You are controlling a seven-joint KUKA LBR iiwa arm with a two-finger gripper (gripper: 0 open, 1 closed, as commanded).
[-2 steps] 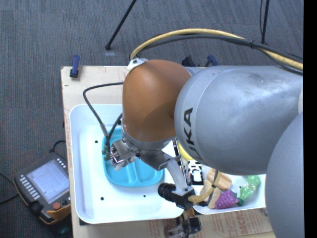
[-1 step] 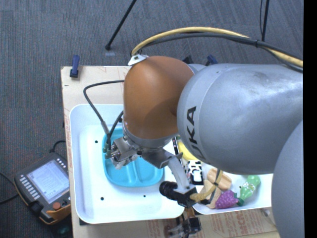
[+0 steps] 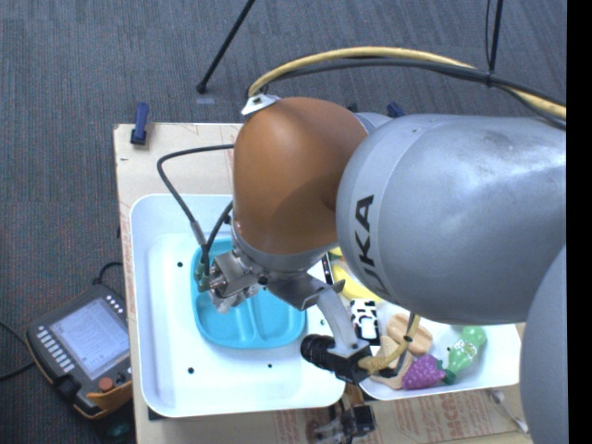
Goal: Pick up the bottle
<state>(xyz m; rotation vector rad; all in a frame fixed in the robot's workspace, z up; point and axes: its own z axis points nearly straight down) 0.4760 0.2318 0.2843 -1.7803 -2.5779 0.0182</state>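
Looking down on a pale worktop [image 3: 166, 155] standing on dark grey carpet [image 3: 74, 63]; a blue clamp [image 3: 139, 123] grips its far left corner. Thin black stand legs [image 3: 231, 35] cross the carpet at top, and a teach pendant [image 3: 79, 345] lies on the floor at lower left. Two white bins sit side by side. The bin on the view's left [image 3: 148, 340] holds a blue tray [image 3: 245, 326]. The tool [image 3: 215, 283] is low over the tray's left part, under the orange band [image 3: 287, 174]; cannot tell whether it is spread or pressed together, too small and shadowed, and nothing is seen pinched in it. The grey arm [image 3: 444, 220] covers most of the right bin [image 3: 499, 363], leaving its near strip in view. There, what looks like the green bottle [image 3: 467, 345] lies tilted, just beside purple toy grapes [image 3: 423, 374] and well apart from the tool. A tan thing [image 3: 407, 336], a black-and-white thing [image 3: 365, 320] and a yellow edge [image 3: 344, 271] poke out from under the arm, too hidden to name
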